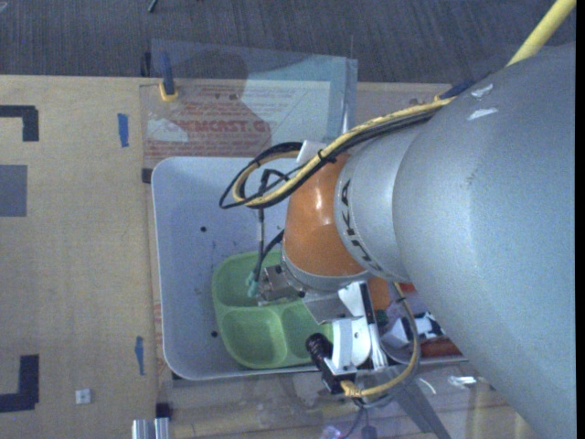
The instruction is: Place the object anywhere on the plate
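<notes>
Entering from the right of the frame: grey arm [484,199], bulky and close to the lens, hiding most of the right side. At centre, orange band [315,227], with the wrist below it pointing down and left. Looped over the band, up toward the upper right: yellow and black cable [274,167].

Left of centre: white bin [183,236], set on the tan bench [73,245]. In the bin's lower part: green plate [239,337], split into compartments, its right end under the wrist.

Over the plate's upper half, just below the band: gripper [267,286], dark and metallic, mostly hidden by the wrist. Open or closed: cannot tell.

At the gripper's left edge, above the plate: small teal bit [249,287], too small and too hidden to identify as the object. Held or lying on the plate: cannot tell.

On the bench at upper left: blue tape [123,130]. Above the bin: clear sheet [265,90].
</notes>
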`<action>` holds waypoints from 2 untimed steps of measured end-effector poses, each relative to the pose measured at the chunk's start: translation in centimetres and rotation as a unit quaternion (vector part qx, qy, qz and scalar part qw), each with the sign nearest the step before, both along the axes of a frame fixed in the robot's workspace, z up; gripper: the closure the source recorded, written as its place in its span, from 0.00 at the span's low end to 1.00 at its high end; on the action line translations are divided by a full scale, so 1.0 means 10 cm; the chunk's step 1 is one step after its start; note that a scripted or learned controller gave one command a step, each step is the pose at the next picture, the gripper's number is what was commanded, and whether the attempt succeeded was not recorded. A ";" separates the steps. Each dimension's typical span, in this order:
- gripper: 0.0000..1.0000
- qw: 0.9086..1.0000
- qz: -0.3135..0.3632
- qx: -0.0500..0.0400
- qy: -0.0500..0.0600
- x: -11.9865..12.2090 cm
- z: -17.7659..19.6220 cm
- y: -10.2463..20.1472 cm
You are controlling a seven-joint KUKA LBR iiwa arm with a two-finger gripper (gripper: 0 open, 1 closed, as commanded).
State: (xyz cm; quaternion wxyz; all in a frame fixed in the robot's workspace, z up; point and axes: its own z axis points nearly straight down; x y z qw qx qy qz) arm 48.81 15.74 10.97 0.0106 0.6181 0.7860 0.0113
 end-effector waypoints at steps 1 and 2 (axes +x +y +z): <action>1.00 0.998 -0.057 0.002 -0.004 0.02 -0.14 0.39; 1.00 0.999 0.052 -0.002 -0.005 0.04 -0.14 0.54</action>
